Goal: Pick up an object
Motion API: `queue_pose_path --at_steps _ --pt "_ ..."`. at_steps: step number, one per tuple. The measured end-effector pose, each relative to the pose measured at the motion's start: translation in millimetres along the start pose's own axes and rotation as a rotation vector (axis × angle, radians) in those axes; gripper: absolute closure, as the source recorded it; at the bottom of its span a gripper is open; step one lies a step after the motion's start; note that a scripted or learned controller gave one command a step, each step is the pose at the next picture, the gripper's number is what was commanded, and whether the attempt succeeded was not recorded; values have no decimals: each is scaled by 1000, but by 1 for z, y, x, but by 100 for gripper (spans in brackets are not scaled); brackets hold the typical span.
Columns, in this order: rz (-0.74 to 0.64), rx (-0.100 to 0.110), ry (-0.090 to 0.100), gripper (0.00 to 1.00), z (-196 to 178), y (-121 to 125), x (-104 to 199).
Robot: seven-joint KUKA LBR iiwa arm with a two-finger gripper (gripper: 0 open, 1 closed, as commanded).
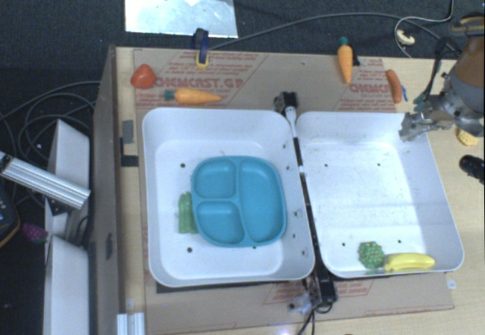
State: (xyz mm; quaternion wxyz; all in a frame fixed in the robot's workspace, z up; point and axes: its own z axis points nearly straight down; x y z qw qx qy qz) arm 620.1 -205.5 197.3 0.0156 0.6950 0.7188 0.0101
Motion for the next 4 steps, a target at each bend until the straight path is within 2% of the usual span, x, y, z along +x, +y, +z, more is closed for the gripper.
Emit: queue_pose_path --at_steps 1,2,3,4 --pt "0 0 0 0 0 0 0" --pt "29 36 8 0 61 15 10" --pt "26 30 6 100 49 17 9" --pt "22 26 4 100 38 19 9"
